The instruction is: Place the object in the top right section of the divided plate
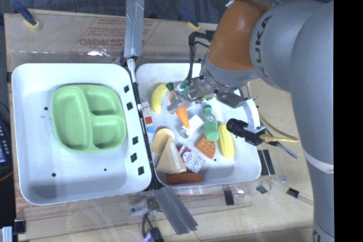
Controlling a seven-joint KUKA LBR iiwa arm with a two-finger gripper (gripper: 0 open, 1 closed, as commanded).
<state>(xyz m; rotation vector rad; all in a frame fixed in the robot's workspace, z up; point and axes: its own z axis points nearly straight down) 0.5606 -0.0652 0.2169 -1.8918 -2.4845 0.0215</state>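
Two bins before me: my hand (pixel 184 94) hovers in the right bin (pixel 248 162) over a carrot (pixel 182 116) and banana (pixel 158 96); grip state, I cannot tell. Green divided plate (pixel 89 117) sits in the left bin (pixel 28 178).

Left bin (pixel 25 122), right bin (pixel 249 162): smooth white plastic, slight sheen. Divided plate (pixel 88 117): pale green plastic, matt-satin, smooth. Arm (pixel 300 59): smooth grey shell, semi-gloss; orange band (pixel 241 37) glossy, catches light. Toy banana (pixel 159 97), corn cob (pixel 226 140), carrot (pixel 182 117), green bottle (pixel 210 124), sausage (pixel 182 178): moulded plastic look, mild shine. Divider bar (pixel 134 28) between bins: brushed metal. Bench sheet (pixel 96 37): brown cardboard, matt.
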